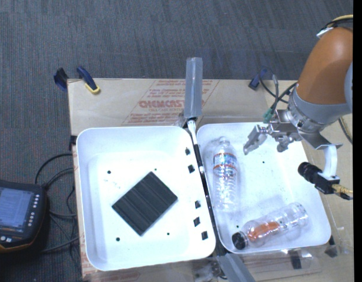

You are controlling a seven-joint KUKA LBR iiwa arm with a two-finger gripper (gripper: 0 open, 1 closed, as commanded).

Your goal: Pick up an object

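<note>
A: Start at the far left. What's there?

B: A teach pendant [13, 213] with a lit screen sits on the carpet at about nine o'clock from the bench, its cables looping toward the left bin [90, 157]. In that bin lies a black ribbed pad [145, 202], turned diamond-wise, near the bin's middle.

A: And behind the bins?

B: A brown board [163, 101] with red print, held at its eleven o'clock corner by a blue and yellow clamp [87, 80]. A grey upright post [194, 93] stands at twelve o'clock, where the two bins meet.

A: The right bin [319, 216]?

B: Two clear plastic bottles. One water bottle [225, 172] with a label lies along the bin's left side, cap toward twelve o'clock. The other bottle [272, 224], with something orange inside and a dark cap, lies across the bin's six o'clock edge.

A: Where is the gripper [267, 138]?

B: Over the bin's upper right part. The labelled bottle lies at about eight o'clock from it, near but apart; the orange one lies at six o'clock, well apart. Nothing stands between.

A: The fingers?

B: Spread apart, with nothing between them and touching nothing I can see.
</note>
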